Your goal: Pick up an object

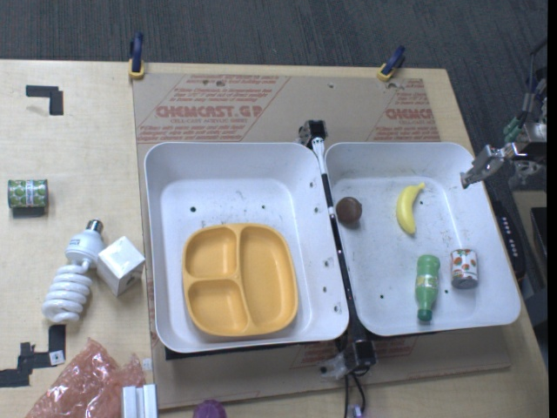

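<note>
Tool [474,174] is hanging over the right bin's [487,307] far right edge, nothing in it, and honestly I can't tell if it's released or clenched. Right bin has a banana [409,207] toward the far side, a brown ball [349,211] near its left wall, plus a green bottle [426,287] and small can [464,268] near the front. Left bin [165,190] holds a yellow divided plate [239,279].
</note>
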Controlling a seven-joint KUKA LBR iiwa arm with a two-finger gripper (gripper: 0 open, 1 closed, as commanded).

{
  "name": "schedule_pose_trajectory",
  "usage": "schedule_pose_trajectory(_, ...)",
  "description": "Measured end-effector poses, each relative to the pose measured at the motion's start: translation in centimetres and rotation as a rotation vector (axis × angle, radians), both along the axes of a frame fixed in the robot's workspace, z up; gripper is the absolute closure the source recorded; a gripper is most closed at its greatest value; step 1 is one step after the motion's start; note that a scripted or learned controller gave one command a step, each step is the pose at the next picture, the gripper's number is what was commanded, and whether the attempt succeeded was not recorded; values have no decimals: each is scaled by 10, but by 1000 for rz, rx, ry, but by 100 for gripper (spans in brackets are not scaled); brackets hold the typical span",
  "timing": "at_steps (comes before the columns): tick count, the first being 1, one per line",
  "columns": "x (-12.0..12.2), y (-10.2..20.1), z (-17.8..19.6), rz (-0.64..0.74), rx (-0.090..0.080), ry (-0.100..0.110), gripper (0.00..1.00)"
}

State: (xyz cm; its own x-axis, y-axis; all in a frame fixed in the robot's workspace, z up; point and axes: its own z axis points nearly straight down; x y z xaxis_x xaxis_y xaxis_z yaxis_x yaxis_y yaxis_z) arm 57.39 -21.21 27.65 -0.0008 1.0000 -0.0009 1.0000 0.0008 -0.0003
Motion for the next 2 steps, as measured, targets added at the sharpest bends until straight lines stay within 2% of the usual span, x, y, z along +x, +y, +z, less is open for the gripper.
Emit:
schedule_pose_trajectory(1, -44, -10, -142, -2, 1, 0, 0)
schedule_pose_trajectory(2, -78, 13, -184, -2, 1, -1, 0)
